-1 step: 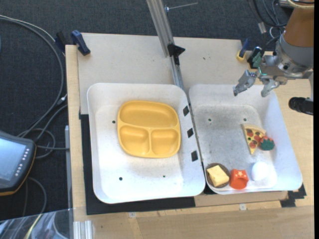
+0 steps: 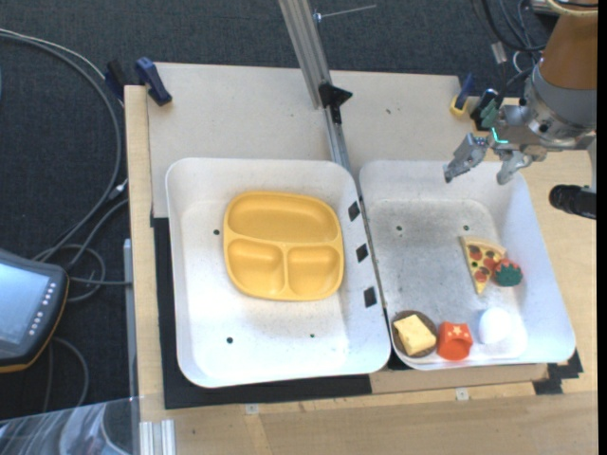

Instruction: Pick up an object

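Claw (image 2: 486, 162) hangs spread and holding nothing over the far rim of the right bin (image 2: 417, 188), so picking has not begun. Candidates lie clustered at the near end: pizza slice (image 2: 482, 260), yellow block (image 2: 413, 334), red piece (image 2: 455, 340) and white ball (image 2: 496, 327), several close against the bin wall. Mid-bin floor gives open room for descent. A yellow tray (image 2: 283, 245) sits in the left bin (image 2: 190, 282).

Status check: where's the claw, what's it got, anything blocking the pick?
Claw open, holding nothing, above right bin's far edge. Pizza slice, yellow block, red piece, white ball lie near the bin's near side. Path unobstructed.
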Available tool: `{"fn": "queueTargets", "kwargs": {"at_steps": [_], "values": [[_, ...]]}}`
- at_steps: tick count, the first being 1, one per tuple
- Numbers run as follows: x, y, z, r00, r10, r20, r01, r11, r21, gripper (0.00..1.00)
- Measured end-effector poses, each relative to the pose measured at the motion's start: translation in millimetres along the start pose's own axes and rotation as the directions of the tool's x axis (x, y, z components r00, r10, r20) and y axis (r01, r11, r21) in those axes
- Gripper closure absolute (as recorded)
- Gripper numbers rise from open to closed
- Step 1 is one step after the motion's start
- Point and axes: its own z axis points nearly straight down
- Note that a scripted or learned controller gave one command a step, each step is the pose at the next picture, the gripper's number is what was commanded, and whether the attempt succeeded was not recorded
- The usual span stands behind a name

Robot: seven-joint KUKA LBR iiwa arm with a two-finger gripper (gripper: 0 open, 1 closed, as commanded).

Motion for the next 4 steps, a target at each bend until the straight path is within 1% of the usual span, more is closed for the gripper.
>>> {"fn": "queueTargets", "kwargs": {"at_steps": [1,2,3,4], "values": [[-1,-7,45,1.000,0.002,0.001,-0.002,1.000,0.004,0.00],[-4,-14,106,1.000,0.002,0.000,-0.002,1.000,0.007,0.00],[-9,-14,150,1.000,0.002,0.000,-0.002,1.000,0.006,0.00],[-8,-12,136,1.000,0.000,-0.001,0.000,1.000,-0.002,1.00]]}}
